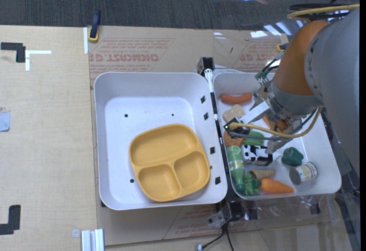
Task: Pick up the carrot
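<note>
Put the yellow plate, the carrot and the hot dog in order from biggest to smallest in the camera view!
1. Yellow divided plate, by far the biggest.
2. and 3. Carrot and hot dog look about the same length, so I can't rank them.

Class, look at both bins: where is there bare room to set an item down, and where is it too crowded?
Free: the left bin floor behind the yellow divided plate, toward its far wall. Crowded: the right bin, where the carrot, sausage and green bottle pack around the arm.

glossy plastic tray (150, 152); smooth white bins (114, 95)
</note>
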Action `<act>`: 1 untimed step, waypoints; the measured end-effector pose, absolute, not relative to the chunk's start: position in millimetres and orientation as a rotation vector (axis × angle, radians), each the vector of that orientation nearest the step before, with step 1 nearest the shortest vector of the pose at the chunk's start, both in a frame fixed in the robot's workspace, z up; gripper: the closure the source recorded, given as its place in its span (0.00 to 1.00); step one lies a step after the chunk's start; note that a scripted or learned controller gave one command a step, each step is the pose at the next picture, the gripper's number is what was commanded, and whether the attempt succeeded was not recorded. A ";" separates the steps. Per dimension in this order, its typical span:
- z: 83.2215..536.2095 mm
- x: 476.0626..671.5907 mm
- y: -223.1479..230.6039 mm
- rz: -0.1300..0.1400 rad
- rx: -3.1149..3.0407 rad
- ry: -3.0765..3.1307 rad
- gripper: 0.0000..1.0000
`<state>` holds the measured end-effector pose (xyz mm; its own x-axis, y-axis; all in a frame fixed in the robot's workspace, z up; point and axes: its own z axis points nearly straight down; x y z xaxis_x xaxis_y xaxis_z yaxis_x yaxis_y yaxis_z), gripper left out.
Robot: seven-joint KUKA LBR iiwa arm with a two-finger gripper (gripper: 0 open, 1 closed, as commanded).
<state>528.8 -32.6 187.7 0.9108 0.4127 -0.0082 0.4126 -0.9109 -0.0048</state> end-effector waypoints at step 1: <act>187.9 535.4 -87.1 0.012 -3.009 -0.898 0.00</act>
<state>535.4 -87.1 187.9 0.8363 0.5482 -0.0066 0.5482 -0.8363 -0.0036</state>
